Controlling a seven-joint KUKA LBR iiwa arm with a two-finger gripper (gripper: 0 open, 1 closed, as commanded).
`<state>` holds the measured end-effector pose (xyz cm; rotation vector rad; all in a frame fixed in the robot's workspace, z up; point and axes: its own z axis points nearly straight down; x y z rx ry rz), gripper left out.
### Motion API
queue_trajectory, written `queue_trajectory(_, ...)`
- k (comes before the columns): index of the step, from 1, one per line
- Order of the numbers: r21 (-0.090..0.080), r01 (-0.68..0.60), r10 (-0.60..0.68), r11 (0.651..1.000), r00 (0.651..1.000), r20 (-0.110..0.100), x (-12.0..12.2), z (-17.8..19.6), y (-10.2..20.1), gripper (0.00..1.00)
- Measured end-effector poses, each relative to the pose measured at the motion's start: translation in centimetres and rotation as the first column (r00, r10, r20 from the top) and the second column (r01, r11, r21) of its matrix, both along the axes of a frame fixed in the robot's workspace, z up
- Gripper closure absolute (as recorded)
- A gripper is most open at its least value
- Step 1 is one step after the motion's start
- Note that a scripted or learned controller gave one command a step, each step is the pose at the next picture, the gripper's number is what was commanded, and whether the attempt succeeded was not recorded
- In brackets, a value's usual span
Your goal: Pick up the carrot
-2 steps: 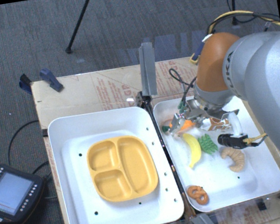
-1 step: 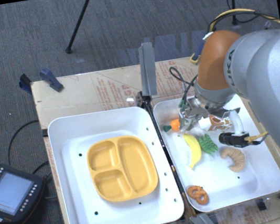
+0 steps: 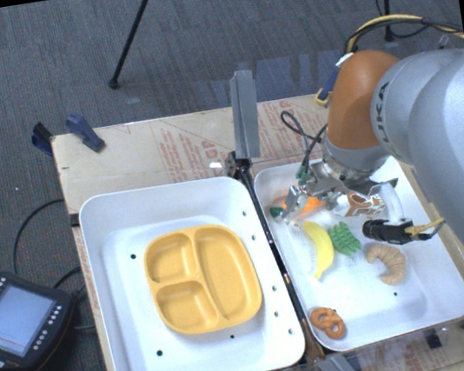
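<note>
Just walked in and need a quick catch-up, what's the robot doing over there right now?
The arm has reached into the right bin, with its gripper down at the carrot near the bin's far left corner. A banana, a croissant and a pretzel lie nearby. The left bin holds a yellow tray.

Wooden bench [image 3: 181,145] fills mid-frame, and sitting straight on it are two white bins side by side: the left bin [image 3: 110,245] and the right bin [image 3: 427,297].

grey arm [image 3: 433,120] reaching from right, hand [image 3: 311,196] lowered
</note>
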<state>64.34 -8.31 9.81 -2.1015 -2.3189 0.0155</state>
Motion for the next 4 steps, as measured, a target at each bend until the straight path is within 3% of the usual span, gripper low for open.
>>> queue_trajectory(1,0.0,-0.003,0.003,1.0,1.0,-0.004,0.0,0.7,0.0,1.0)
queue_trajectory(2,0.0,-0.004,0.004,1.0,1.0,-0.005,0.0,0.7,0.0,0.0)
queue_trajectory(3,0.0,0.179,-0.179,0.984,0.984,0.007,-0.1,-1.4,-0.7,0.0)
queue_trajectory(4,-0.001,-0.056,0.056,0.998,0.998,0.018,0.2,9.0,3.9,0.0)
